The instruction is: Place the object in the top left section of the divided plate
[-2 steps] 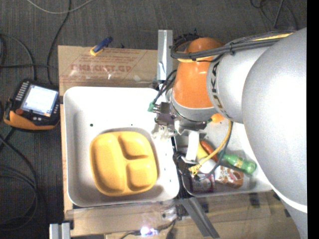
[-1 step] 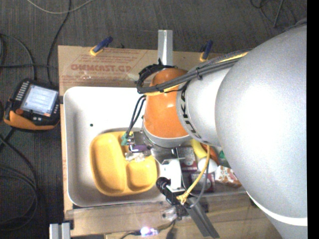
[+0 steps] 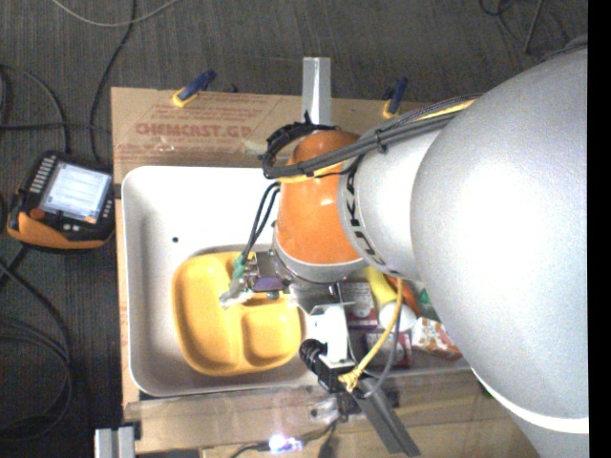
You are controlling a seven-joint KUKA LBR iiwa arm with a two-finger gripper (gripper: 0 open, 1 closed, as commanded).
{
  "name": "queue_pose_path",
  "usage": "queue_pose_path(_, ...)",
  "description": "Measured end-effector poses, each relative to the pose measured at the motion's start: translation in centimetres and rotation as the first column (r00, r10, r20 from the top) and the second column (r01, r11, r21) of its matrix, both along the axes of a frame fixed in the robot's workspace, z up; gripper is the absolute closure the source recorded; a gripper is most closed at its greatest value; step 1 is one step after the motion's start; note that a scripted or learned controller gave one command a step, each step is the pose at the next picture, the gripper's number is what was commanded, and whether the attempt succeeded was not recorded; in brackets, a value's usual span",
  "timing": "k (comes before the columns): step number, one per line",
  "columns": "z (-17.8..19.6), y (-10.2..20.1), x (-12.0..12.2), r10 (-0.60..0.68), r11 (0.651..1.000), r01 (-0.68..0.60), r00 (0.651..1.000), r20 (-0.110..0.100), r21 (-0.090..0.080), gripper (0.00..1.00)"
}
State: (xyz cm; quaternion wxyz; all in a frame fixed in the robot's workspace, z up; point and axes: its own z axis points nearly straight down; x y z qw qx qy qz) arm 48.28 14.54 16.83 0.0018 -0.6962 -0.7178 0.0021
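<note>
Nearest the lens, grey arm (image 3: 496, 256) with orange band (image 3: 310, 208), spread across 3 o'clock. Beneath the wrist, claw (image 3: 256, 287) over yellow divided plate (image 3: 200, 313), at 8 o'clock in left bin (image 3: 153, 218). Clenched or released: cannot tell, nor whether carrying anything. Likeliest source of the task's thing: half-hidden jumble (image 3: 430, 337) at 4 o'clock, tucked under the arm. Crinkly packets by the look, so probably light, soft and a little slippery. Best pinched across the middle, gently, to avoid crushing or slipping.
</note>
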Motion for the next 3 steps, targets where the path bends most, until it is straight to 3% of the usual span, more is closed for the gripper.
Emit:
queue_pose_path(1, 8.8, 1.7, 0.9, -0.540, 0.841, 0.540, 0.841, 0.006, -0.006, 0.00)
queue_pose_path(2, 9.6, 1.6, 0.9, -0.539, 0.842, 0.539, 0.842, 0.005, -0.012, 1.00)
queue_pose_path(3, 9.7, -5.7, 2.1, -0.514, 0.858, 0.514, 0.858, 0.006, -0.005, 1.00)
